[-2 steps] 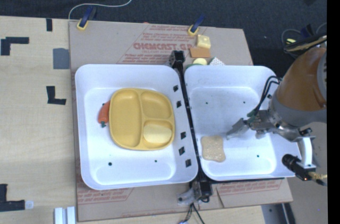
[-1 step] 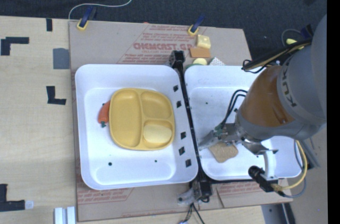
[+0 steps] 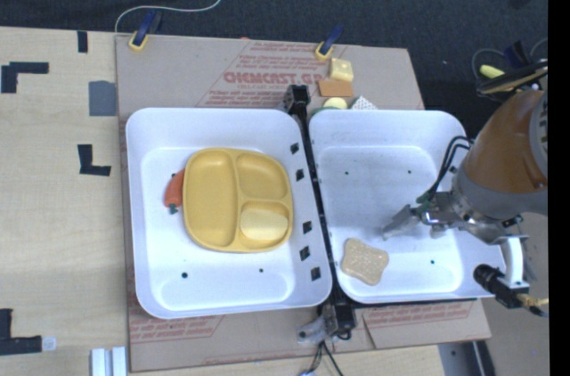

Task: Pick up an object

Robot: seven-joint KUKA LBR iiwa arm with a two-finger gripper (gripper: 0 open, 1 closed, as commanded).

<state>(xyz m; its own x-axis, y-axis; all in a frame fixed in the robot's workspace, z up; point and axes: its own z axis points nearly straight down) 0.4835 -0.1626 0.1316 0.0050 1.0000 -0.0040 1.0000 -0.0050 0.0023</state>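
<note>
The metal claw (image 3: pixel 398 224) is seen low inside the right bin (image 3: pixel 383 129), a glossy white plastic tray; its spread cannot be told, and nothing is seen in its hold. A tan, rough-textured, squarish toast slice (image 3: pixel 364 261) lies near it. In the left bin (image 3: pixel 142 187), a smooth yellow compartmented plate (image 3: pixel 237 198) partly covers an orange-red object (image 3: pixel 173 189).

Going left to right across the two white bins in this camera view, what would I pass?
Orange-red item peeking from under the plate → yellow divided plate → black divider between the bins → tan bread-like piece → gripper → grey and orange arm.
</note>
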